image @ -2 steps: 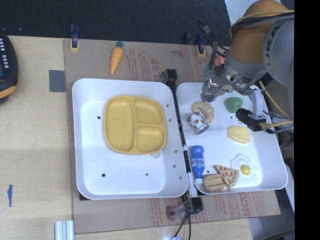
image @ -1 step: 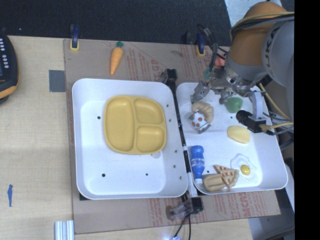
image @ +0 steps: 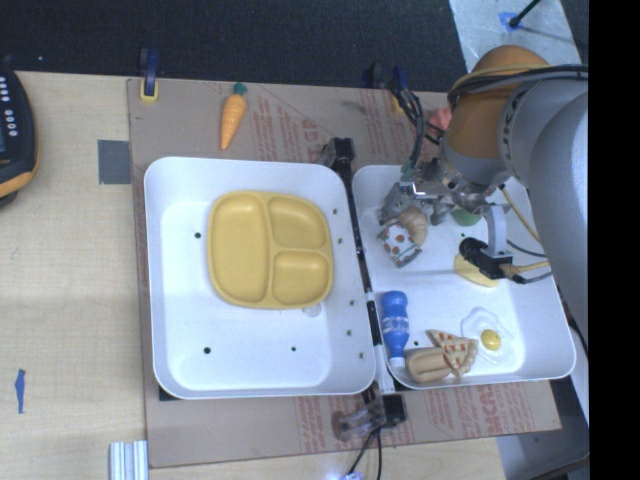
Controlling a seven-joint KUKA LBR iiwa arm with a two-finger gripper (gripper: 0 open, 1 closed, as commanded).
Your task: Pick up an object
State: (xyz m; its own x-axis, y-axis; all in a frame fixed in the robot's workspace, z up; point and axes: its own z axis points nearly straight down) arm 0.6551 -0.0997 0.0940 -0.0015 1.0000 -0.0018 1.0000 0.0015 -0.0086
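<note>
Gripper (image: 418, 200) sits over the far-left part of the right bin (image: 440, 298). The arm (image: 545, 148) comes in from the right, with its orange band (image: 495, 73) just behind the wrist. Gripper state: cannot tell, the wrist body blocks it from this angle.

Nearest object is the toy (image: 404, 236), right at the gripper tip on the camera side. Touching or a hair apart, can't tell which, and can't tell if it's gripped.

Toy look:
- small lump, rounded tan-brown top
- white lower face with dark and reddish marks
- greyish bit at the near end
- lying tilted, close to the bin's left wall
- can't say what food it's modelled on

Rest, taken from the gripper:
- Bottle (image: 394, 320): blue, lying along the same left wall, nearer the camera than the toy, well apart from the gripper.
- Egg (image: 486, 334): fried, white with a yellow yolk, nearer the camera and off to the right.
- Pizza slice (image: 455, 350) and bun (image: 425, 366): touching each other at the near edge, farthest from the gripper in this bin.
- Left bin (image: 180, 268): just left of the gripper across the two rims. Holds a yellow three-section plate (image: 270, 248), lying flat.
- Carrot (image: 232, 116): orange, on the bench outside both bins, far left of the gripper and a bit farther from the camera.
</note>
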